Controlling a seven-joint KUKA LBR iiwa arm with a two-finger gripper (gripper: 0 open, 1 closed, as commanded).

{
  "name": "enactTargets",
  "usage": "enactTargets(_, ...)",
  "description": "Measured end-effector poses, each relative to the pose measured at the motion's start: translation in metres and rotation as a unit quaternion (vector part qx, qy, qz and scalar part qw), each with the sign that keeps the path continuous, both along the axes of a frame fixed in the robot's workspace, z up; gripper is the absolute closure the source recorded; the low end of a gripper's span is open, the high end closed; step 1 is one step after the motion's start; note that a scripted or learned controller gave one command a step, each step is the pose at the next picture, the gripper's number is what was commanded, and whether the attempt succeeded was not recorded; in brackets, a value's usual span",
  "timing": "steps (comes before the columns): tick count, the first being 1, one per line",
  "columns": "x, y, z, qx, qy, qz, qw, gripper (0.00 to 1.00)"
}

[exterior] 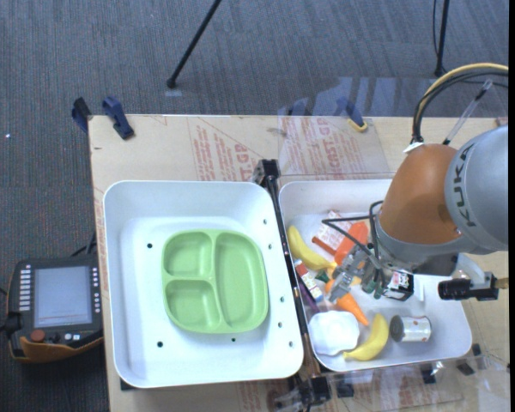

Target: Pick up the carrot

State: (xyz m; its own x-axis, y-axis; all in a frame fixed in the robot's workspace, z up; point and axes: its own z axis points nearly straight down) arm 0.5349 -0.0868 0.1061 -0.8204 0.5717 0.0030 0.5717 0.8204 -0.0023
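The carrot is a small orange tapered piece lying in the right bin, between a white lump and a yellow banana. My gripper hangs just above the carrot's upper end, pointing down into the middle of the bin. Its fingers stand open, and nothing is held between them. The arm's orange band and grey wrist cover the bin's far right part.
The right bin also holds a banana at its left, a second banana at the front, a white lump, a small can and an orange box. In the left bin lies a green divided plate.
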Motion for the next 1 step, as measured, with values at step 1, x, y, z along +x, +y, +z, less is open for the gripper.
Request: enactTargets(1,-0.0478,0.0621,0.0837,0.0014,-0.004,-0.031,0.9995,1.0)
